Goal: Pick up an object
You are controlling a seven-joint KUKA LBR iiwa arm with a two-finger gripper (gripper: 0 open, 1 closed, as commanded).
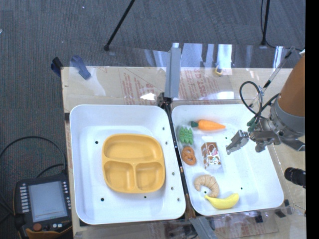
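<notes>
Bench point(99, 91) bearing two bins. Gripper point(247, 142) above right bin point(259, 183), jaws spread, grasping nothing. Advisable: descend squarely over carton point(211, 155) just left, clear of pretzel point(188, 155), then close.

The bench point(124, 86) carries two white bins: left bin point(82, 133) and right bin point(259, 183), touching side by side.

Red print on cardboard sheet point(199, 86) under bins: unreadable.
</notes>
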